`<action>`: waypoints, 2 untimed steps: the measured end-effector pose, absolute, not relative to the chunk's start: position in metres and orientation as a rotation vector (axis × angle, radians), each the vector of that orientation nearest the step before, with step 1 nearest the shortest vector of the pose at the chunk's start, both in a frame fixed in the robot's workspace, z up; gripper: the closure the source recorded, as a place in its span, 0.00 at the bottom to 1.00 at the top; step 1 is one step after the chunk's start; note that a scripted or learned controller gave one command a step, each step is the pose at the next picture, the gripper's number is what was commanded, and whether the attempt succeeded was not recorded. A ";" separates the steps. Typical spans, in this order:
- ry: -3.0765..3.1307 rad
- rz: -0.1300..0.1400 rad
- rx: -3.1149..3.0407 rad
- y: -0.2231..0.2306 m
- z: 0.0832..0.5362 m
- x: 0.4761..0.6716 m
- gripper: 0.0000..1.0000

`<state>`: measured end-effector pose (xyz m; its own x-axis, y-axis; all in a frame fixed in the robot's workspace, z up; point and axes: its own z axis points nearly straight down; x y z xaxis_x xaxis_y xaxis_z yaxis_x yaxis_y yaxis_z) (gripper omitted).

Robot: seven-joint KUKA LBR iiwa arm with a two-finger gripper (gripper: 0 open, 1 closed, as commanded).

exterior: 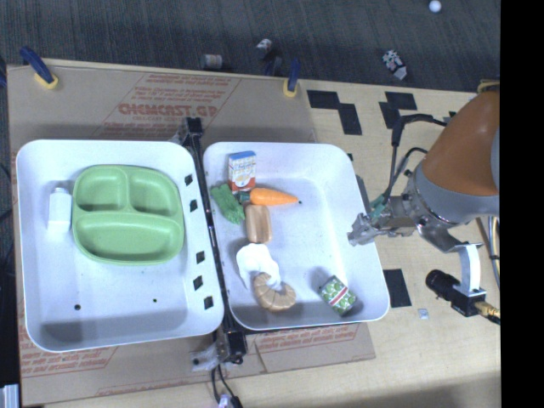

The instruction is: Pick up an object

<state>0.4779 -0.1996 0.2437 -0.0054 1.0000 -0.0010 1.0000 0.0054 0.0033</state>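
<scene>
Two white bins on the bench. Left bin (34, 313) has a green divided plate (127, 212) and a small white bottle (59, 209) at its left edge. Right bin (340, 177) holds a small carton (242, 171) near the far edge, carrot (273, 197), green leafy piece (226, 202), hot dog bun (257, 223), white item (253, 261), croissant (274, 293), and a green can (337, 294) by the near right corner. Gripper (364, 225) sits just over the right bin's right rim, nothing between its fingers; spacing of the fingers — can't tell.
</scene>
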 end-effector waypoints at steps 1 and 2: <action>2.224 0.001 2.215 -0.211 0.255 0.477 1.00; 2.230 -0.001 2.213 -0.155 0.226 0.477 1.00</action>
<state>0.4771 -0.1552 0.2261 -0.0074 1.0000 -0.0003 1.0000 0.0074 -0.0009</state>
